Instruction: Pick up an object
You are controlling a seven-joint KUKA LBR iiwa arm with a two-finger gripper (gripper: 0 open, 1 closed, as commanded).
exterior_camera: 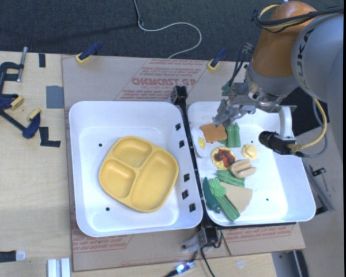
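Observation:
The right bin (288, 183) holds several toy foods: a brown toast slice (213, 133), a green pickle (233, 135), a small pizza (223, 156), a hot dog bun (242, 168), a yellow piece (249, 150), green beans (219, 196) and a tan wedge (239, 198). My gripper (226, 115) hangs over the bin's far left part, just above the toast slice and the pickle. Nothing shows between its fingers.
The left bin (86, 154) carries a yellow divided plate (139, 173). A black divider strip (187, 154) runs between the bins. Clamps (6, 100) lie on the bench at far left. A white cable (161, 25) loops across the dark floor behind.

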